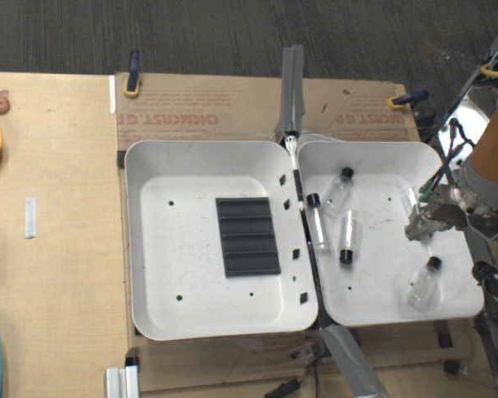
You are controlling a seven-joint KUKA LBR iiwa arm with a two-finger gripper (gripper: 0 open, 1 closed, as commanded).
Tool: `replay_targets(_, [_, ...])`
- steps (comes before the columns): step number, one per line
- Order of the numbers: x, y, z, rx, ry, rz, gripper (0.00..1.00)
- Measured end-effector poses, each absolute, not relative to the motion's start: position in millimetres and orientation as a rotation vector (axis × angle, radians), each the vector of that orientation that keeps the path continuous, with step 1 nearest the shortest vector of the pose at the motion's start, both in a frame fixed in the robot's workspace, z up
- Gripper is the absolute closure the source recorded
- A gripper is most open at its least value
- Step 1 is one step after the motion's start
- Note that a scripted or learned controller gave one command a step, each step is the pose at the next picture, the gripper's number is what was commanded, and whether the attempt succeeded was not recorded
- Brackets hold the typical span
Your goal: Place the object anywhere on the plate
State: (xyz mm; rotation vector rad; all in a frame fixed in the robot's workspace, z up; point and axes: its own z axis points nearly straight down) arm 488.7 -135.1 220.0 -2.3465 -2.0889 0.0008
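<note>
A black ridged plate (247, 237) lies flat in the middle of the left white bin (149, 305). Several clear vials with black caps lie in the right bin (382, 305): one (339, 186) near the back, one (317, 222) along the divider, one (346, 239) in the middle, one (423, 283) at the front right. My gripper (418, 224) hangs over the right side of the right bin, above and a little behind the front-right vial. I see nothing held in it.
Both bins rest on brown cardboard (207, 110) held by clamps (133, 75) (407, 99). A grey metal bar (292, 89) runs back from the divider. A wooden table (50, 247) lies to the left with small items at its edge.
</note>
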Motion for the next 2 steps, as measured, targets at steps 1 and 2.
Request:
replay_targets(1, [581.7, -101, 226, -2.045, -2.385, 0.004, 1.0])
replay_targets(2, [597.4, -15, 235, -1.875, -2.52, 0.004, 1.0])
